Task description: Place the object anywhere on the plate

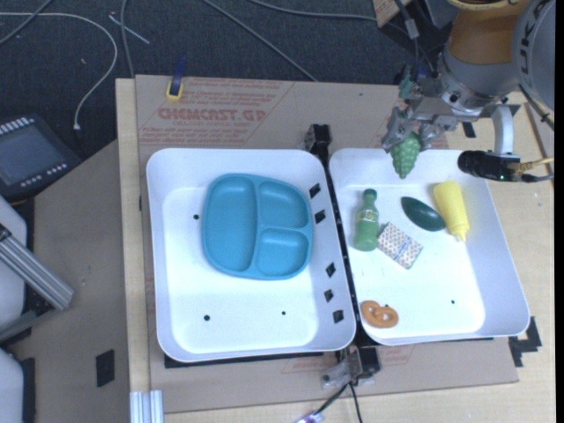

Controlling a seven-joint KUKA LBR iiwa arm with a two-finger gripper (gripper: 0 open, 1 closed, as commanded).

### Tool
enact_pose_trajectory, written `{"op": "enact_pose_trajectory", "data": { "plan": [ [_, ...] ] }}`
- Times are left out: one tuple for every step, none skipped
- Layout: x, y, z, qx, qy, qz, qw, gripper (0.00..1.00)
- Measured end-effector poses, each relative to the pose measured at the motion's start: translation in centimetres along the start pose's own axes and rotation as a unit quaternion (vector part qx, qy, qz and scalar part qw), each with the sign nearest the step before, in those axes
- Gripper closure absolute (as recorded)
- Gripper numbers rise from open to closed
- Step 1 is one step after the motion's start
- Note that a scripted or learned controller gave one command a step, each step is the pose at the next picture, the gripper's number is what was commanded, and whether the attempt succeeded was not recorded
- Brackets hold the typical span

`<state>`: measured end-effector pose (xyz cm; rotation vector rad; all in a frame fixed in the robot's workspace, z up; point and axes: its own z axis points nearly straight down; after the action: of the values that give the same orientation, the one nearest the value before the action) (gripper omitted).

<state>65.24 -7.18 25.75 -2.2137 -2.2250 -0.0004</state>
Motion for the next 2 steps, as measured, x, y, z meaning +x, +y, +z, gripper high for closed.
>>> {"op": "enact_pose_trajectory", "data": {
  "plan": [
    [4.1,-2.4,0.1,0.001,0.0,0.001,1.0,1.0],
    [9.0,-3.2,1.2,0.001,0.0,0.0,1.0,1.0]
  ]
}}
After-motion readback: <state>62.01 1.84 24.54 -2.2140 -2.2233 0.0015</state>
